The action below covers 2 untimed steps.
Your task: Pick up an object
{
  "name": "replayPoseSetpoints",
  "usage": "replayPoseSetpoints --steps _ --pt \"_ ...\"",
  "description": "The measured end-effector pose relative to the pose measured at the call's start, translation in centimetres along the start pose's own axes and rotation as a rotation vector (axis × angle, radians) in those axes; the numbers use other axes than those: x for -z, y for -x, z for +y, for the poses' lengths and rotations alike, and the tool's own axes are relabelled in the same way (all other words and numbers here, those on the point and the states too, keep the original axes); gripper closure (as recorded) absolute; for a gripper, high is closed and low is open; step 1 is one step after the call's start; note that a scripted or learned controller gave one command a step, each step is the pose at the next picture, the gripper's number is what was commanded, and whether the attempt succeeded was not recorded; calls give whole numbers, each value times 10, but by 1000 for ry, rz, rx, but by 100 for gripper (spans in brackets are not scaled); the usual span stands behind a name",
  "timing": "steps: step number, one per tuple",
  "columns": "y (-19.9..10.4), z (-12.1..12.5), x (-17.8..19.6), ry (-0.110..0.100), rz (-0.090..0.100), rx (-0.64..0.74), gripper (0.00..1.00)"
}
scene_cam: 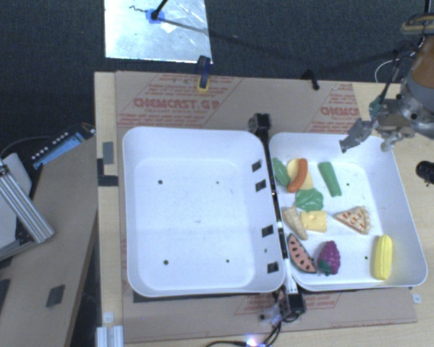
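Hovering claw; glossy plastic corn; triangular pizza wedge

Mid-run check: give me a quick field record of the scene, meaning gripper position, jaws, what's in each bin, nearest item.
gripper: above the right bin's far edge, holding nothing
jaws: apart
right bin: toy food, including green pepper, pizza slice, corn cob, grapes, watermelon slice, cheese wedge
left bin: bare white floor
nearest item to gripper: green pepper
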<state>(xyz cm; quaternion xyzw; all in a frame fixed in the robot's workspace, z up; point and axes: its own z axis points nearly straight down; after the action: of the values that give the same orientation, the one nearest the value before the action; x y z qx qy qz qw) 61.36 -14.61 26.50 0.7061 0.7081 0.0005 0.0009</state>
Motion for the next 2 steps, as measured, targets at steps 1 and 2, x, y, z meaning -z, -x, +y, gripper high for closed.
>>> replayPoseSetpoints --steps 1,2 --pt "-100 48 -78 -1 4 11 0" --pt "-165 56 -80 1 3 8 0"
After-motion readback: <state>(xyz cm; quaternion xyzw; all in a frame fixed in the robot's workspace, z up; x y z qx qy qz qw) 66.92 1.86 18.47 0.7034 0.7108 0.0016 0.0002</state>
